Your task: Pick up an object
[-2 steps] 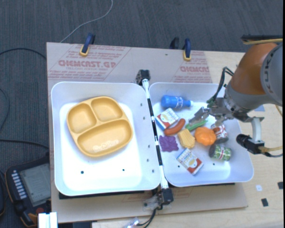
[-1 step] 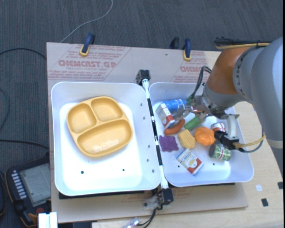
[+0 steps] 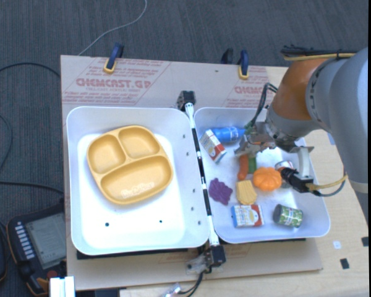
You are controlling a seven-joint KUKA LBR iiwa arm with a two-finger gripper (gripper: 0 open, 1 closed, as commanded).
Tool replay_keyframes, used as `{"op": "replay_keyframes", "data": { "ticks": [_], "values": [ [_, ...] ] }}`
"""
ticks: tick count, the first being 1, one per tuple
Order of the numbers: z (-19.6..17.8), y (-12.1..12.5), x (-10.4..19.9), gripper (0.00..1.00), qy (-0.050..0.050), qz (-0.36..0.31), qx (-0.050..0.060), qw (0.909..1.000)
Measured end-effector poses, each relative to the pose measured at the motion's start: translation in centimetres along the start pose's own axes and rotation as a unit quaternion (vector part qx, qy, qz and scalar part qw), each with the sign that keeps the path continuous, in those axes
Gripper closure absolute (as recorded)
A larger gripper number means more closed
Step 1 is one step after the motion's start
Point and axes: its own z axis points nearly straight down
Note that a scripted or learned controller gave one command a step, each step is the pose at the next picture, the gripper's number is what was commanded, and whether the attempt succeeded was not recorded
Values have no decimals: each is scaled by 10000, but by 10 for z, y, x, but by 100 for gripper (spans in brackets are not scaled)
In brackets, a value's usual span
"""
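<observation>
We log the arm [image 3: 343, 98] as a thick, rounded body in smooth light grey, its casing curved like a fat tube. Above the wrist we note a broad orange band [image 3: 295, 91], glossy, with a soft highlight. A thin dark line marks the seam where orange meets grey. Below the band the wrist narrows into darker grey and black metal parts. Thin black cables [image 3: 263, 107] loop from the wrist down its side. The pincer [image 3: 255, 142] assembly looks dark and angular, with small silver fittings. A pale bracket [image 3: 304, 163] with a black and yellowish cable [image 3: 328, 187] sits beside it.
</observation>
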Motion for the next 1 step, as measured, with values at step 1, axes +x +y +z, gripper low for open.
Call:
{"op": "replay_keyframes", "data": {
  "ticks": [1],
  "values": [
    [-85, -17, 53, 100, 37, -5, 69, 10000]
  ]
}}
